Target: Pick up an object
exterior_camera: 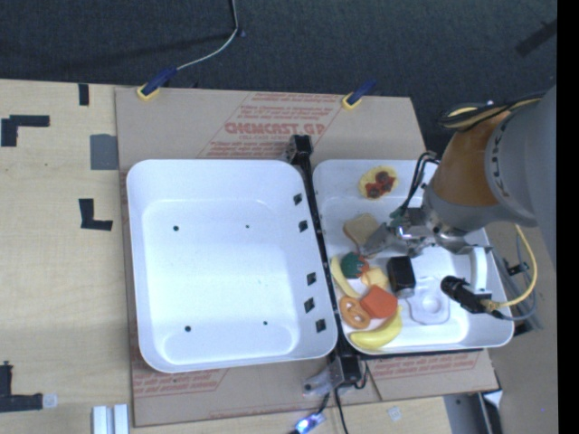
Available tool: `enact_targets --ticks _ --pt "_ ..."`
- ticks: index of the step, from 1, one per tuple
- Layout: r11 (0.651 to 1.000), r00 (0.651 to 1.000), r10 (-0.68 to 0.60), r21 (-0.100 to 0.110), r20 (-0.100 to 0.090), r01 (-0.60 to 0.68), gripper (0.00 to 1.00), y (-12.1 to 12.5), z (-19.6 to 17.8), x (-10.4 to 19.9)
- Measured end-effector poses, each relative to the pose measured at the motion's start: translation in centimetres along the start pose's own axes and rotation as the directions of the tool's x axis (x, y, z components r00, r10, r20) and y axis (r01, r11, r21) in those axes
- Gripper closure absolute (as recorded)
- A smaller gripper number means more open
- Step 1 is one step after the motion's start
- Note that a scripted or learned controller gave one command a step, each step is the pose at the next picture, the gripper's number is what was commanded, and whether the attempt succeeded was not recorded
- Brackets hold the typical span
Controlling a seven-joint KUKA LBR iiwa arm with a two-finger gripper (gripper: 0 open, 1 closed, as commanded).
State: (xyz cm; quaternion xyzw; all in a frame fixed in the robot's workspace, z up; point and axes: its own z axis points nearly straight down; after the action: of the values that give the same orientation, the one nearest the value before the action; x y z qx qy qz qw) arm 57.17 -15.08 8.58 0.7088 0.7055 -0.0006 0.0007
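Observation:
The right white bin [452, 333] holds several small toys: a yellow disc with red spots [377, 182], a tan block [359, 230], a green piece [351, 265], an orange block [381, 302], an orange slice [353, 313], a yellow banana [376, 335], a white cup [427, 309] and a black object [401, 274]. My gripper [387, 239] reaches in from the right, low over the bin's middle. It sits just right of the tan block and above the black object. Nothing is visibly held.
The left white bin [145, 242] lies beside the right one, with black clips [312, 283] along their shared edge. Both rest on cardboard [271, 125]. The arm's grey body with its orange band [461, 165] covers the right bin's far right side.

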Motion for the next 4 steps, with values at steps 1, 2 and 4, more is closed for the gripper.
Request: enact_targets --ticks 1,2,4 --pt "1.0 1.0 -0.006 -0.002 -0.002 0.006 0.0 2.8 0.1 -2.1" --pt "1.0 1.0 -0.01 -0.001 -0.001 0.01 0.0 9.9 0.1 -0.1" --pt "1.0 1.0 -0.002 0.0 0.0 0.002 0.0 2.2 0.0 0.2"
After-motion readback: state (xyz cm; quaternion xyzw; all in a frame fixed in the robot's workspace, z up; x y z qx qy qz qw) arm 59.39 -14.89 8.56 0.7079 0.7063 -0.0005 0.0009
